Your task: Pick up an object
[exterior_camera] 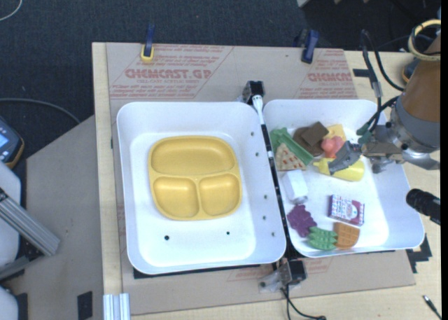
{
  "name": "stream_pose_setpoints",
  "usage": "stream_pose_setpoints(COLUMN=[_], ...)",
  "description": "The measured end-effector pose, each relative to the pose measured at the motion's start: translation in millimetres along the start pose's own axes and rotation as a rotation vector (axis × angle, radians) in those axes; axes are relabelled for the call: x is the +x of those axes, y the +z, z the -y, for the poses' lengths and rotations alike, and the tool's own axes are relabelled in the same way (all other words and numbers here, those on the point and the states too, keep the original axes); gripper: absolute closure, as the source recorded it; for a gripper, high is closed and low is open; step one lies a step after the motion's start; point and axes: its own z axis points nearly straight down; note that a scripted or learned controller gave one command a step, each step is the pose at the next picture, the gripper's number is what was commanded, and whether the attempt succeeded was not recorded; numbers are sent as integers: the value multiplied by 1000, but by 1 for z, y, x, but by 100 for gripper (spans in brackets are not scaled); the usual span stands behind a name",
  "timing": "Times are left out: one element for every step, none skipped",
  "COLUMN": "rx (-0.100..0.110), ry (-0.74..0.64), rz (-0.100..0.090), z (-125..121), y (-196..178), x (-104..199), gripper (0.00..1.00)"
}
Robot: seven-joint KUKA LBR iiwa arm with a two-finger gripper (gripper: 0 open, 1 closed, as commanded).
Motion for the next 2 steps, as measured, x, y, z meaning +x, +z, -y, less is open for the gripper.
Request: stream_pose_setpoints(rx=[-13,-6], ry=[-3,-2], rz=[2,0], z=[-2,-3], y=[-6,39], x=[0,-6], gripper=[0,0])
